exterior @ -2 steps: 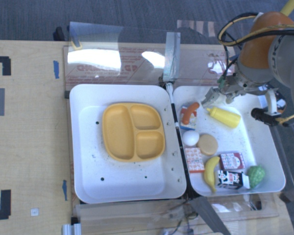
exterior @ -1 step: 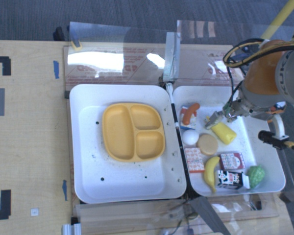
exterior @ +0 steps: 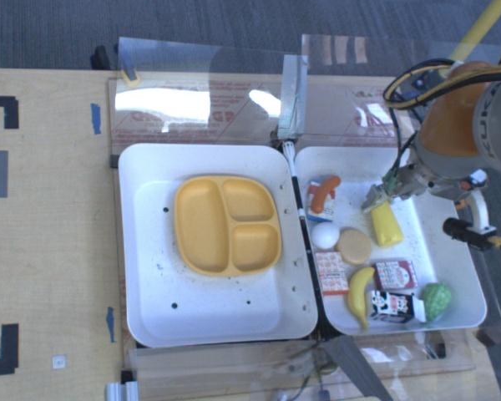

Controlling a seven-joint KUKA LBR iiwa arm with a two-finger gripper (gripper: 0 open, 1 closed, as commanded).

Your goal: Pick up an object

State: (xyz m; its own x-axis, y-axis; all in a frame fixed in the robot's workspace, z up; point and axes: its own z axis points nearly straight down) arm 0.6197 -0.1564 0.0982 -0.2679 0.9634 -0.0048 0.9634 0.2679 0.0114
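Fingers [exterior: 376, 199] just above yellow block [exterior: 387, 225]

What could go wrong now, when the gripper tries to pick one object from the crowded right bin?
1. The gripper is just above the yellow block, which lies tilted near the bin wall; it may slip out or be pushed against that wall.
2. The tan round piece and white egg lie close beside the block, so a descent slightly off could knock them.

Left bin [exterior: 142, 299] — holds a yellow divided plate [exterior: 228, 224]; blue tape [exterior: 95, 117] on the bench [exterior: 42, 224].
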